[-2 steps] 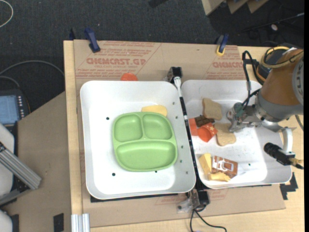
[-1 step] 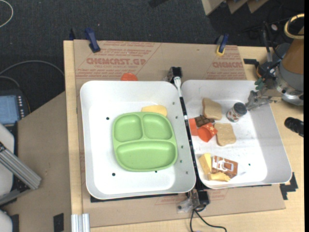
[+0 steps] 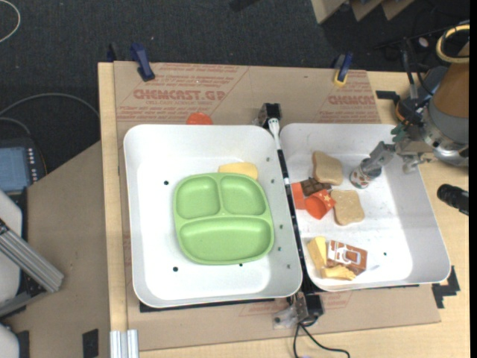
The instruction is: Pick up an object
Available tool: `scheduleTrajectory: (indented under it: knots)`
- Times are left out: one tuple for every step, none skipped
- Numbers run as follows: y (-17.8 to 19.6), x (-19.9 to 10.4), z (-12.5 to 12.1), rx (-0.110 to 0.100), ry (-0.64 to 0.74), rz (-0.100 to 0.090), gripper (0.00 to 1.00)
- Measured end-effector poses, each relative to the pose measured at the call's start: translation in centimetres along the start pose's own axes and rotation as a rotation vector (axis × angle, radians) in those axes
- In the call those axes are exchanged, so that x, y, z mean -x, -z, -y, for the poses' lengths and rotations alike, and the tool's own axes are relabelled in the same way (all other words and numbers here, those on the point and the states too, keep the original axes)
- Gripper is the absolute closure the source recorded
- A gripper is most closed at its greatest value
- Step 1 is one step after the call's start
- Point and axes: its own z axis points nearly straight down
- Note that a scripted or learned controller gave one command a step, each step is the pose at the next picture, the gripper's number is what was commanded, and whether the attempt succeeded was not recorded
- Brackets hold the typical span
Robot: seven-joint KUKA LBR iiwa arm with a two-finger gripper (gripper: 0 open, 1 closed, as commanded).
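Looking down on the bench, you see two white bins side by side. The left bin holds a green tray with three compartments, and a pale yellow piece lies just behind the tray's far edge, touching or nearly touching it.

The right bin carries the loose objects. A tan bread slice lies near the far left of that bin. Just in front of it sit a red piece and a small dark item touching it. A second tan slice lies just right of the red piece. Near the front edge you find a yellow wedge with a brown-and-white packet partly over it.

The arm comes in from the right, and its gripper hangs over the far half of the right bin, just right of the first bread slice. You cannot tell how its pincer stands; its tip is too small and blurred to read. Nothing shows between it.
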Motion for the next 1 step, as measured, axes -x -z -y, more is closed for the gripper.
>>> scheduleTrajectory:
  knots:
    - [-4.34,-7.7,-2.55,0.014,0.005,0.008,0.0]
